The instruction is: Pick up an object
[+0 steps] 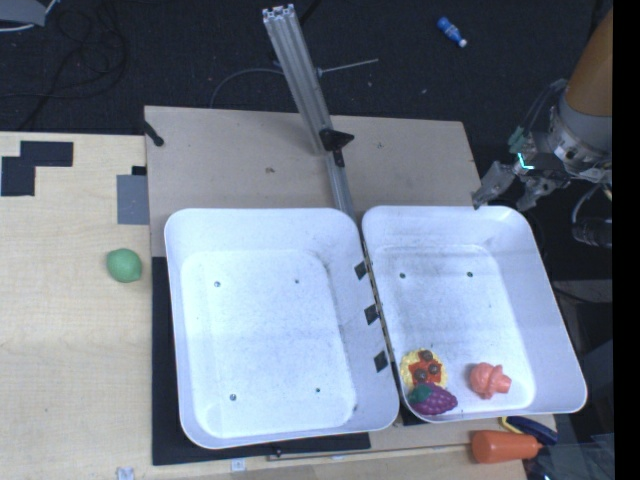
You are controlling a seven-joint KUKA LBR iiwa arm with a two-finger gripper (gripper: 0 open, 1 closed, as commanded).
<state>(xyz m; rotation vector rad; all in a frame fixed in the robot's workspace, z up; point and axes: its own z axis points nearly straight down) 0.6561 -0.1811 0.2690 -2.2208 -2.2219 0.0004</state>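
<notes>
The right bin (520,268) holds a pink-orange toy (489,379) near its front right corner. Beside it, at the front left of that bin, lies a yellow toy with red spots (424,366) and a purple grape-like piece (434,400) touching it. My gripper (510,188) hangs above the bin's far right corner, well away from all three. Its two dark fingers are spread apart with nothing between them.
The left bin (180,268) sits alongside, joined by black clips (370,313). A green ball (124,265) rests on the wooden bench at left. An orange object (505,446) lies outside the right bin's front edge. A metal rail (305,78) slants behind the bins.
</notes>
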